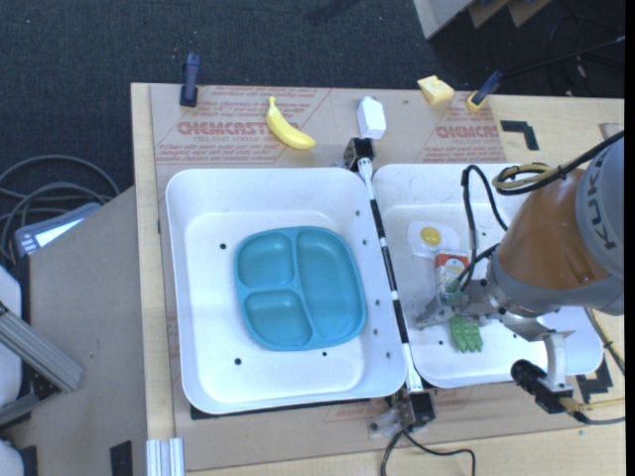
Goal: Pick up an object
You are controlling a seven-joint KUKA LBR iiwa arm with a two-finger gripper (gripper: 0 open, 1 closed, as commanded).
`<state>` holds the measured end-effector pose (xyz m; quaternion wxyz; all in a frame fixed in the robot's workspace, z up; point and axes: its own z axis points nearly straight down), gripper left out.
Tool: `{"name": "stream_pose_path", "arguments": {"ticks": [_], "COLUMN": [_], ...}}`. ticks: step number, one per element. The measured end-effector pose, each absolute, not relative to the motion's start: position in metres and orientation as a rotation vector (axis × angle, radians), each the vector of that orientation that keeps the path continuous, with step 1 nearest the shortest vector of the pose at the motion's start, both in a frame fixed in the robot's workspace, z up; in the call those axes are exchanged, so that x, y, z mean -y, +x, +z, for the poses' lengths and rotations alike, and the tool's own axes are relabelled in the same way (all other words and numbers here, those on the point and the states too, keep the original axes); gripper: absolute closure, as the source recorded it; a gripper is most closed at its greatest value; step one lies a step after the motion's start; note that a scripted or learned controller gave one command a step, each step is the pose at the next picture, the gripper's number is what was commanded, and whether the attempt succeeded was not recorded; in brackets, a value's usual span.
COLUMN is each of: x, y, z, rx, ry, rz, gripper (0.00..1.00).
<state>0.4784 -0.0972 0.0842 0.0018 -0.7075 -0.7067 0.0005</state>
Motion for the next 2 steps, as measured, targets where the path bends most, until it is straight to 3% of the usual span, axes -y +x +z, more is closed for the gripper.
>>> {"name": "stream_pose_path", "arguments": {"ticks": [1, 2], "x": [0.097, 0.048], "y": [0.479, 0.545], "z": [0.094, 0.187], "rx": [2.218, 2.224], "ry": [-2.222, -2.22], "rz": [0.0, -0.003], "gripper": [1.0, 1.0]}}
